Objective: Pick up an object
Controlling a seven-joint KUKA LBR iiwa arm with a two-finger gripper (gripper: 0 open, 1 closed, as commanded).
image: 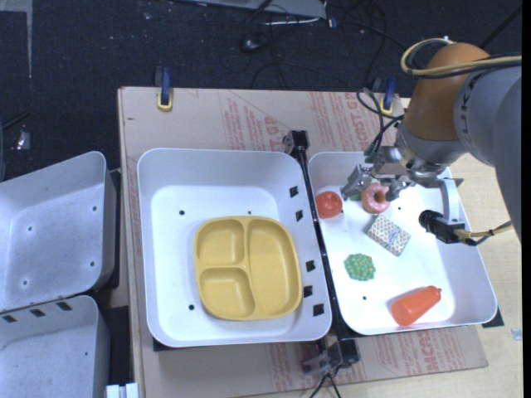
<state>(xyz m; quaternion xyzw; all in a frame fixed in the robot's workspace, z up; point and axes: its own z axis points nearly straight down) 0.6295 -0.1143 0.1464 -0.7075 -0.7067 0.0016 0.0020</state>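
The right bin holds several small objects. A pink ring lies near its back edge, and my gripper hangs directly over it, open, with one finger on each side of the ring's top. I cannot tell whether the fingers touch it. A red ball sits to the ring's left by the bin wall. A checkered white packet lies just in front of the ring. Further forward are a green bumpy lump and an orange-red bottle-shaped piece.
The left bin holds a yellow divided plate. A black divider runs between the bins. The grey arm with its orange band comes in over the right bin's back right corner. Two blue clamps hold the board.
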